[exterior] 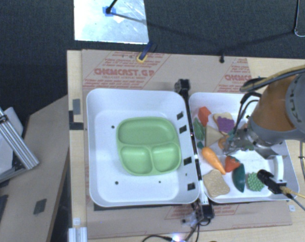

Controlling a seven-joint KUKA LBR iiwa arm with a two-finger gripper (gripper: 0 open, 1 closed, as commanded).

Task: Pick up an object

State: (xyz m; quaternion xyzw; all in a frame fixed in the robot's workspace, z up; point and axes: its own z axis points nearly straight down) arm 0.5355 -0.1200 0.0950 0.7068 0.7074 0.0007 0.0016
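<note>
The right bin (289, 171) holds several toy foods. An orange carrot (212, 159) lies near its left wall, with a red piece (232, 163) beside it. A tan bread slice (216, 182), a dark teal piece (239, 177) and a bumpy green piece (254, 181) lie along the front. Toward the back are a red-orange piece (204, 115), a purple piece (224, 122), a green piece (198, 129) and a pale yellow piece (212, 135). My gripper (232, 143) is down in the middle of this bin, just above the red piece and right of the carrot.
The left bin (99, 135) carries a green divided plate (146, 145). The arm's grey and orange body (276, 110) covers the right bin's back right part. Black clips (183, 130) line the wall between the bins.
</note>
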